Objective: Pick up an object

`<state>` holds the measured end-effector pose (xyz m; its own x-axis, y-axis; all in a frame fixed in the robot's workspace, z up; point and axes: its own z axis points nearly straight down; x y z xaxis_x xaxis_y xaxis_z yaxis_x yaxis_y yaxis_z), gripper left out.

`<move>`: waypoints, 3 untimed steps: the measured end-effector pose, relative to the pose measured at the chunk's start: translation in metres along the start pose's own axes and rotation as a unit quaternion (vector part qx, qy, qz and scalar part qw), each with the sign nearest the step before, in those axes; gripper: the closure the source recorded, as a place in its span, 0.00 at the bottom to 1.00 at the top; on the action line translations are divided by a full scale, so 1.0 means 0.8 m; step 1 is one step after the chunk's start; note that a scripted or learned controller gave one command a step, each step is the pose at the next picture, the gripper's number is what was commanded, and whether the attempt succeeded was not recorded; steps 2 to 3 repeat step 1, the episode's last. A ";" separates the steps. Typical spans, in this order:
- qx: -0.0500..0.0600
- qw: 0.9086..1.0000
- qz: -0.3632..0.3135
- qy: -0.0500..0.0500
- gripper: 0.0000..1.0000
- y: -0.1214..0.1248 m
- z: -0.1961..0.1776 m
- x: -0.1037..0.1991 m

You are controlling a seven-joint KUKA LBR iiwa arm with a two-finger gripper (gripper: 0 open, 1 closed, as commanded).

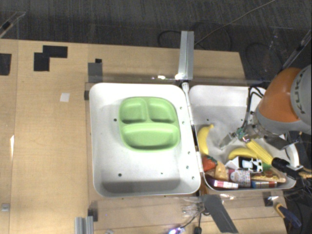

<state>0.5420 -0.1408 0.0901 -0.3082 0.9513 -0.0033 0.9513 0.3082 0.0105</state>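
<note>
The right bin (219, 106) holds a heap of small items along its near side. An upright banana (204, 138) lies by its left wall, and a second banana (240, 153) lies flat beside a yellow corn cob (261, 150). My gripper (234, 138) is down inside this bin, between the two bananas and just left of the corn cob. The orange band (278, 101) of the arm stands above the bin's right side. Nothing shows as lifted off the bin floor.
A green divided plate (148, 122) lies in the left bin (107, 169). At the right bin's near edge sit a red item (209, 164), a black-and-white box (251, 165), a white tube (229, 183) and a brown bottle (265, 182). A metal post (186, 52) rises behind the bins.
</note>
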 end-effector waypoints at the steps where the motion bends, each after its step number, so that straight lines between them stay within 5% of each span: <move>1: -0.001 0.993 -0.118 -0.001 0.00 0.129 0.003 0.002; 3: -0.001 0.993 -0.118 -0.001 0.00 0.129 0.003 0.002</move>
